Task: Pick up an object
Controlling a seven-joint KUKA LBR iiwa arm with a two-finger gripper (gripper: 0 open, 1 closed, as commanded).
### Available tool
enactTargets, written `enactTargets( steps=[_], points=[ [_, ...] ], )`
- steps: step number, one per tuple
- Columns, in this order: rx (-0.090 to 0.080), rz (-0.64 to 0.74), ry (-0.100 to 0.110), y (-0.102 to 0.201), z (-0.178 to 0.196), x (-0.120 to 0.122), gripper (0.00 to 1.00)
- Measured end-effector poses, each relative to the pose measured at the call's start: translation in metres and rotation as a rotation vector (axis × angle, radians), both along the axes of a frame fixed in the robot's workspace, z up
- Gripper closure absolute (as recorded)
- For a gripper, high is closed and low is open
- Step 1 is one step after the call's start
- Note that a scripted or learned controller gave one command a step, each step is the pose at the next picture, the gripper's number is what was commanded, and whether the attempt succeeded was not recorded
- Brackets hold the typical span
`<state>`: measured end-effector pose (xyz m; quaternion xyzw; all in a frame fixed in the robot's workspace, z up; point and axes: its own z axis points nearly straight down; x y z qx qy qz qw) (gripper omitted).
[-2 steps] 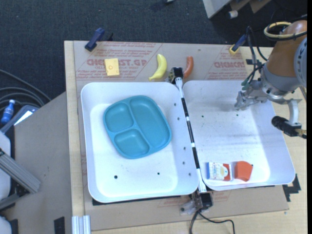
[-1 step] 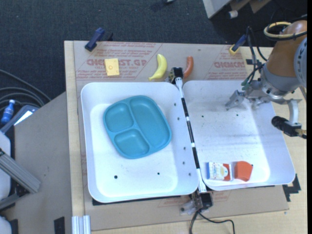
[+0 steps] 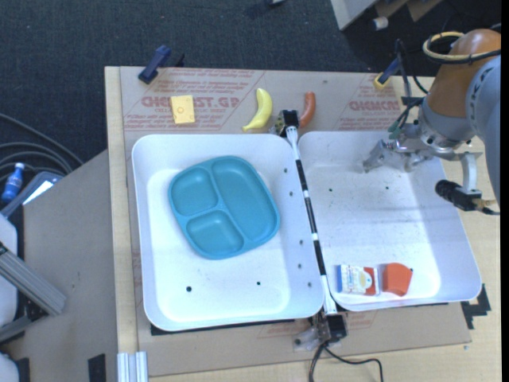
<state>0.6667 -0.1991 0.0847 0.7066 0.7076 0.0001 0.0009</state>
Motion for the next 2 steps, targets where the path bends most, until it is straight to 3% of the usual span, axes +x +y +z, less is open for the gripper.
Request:
enactTargets(
  steps=[1, 2],
  points=[
    [-0.003, 0.001, -0.004, 0.0001, 0.0112, 0.0011, 1.0],
    [-0.002, 0.001, -0.003, 0.0003, 0.011, 0.001, 0.0]
  ],
)
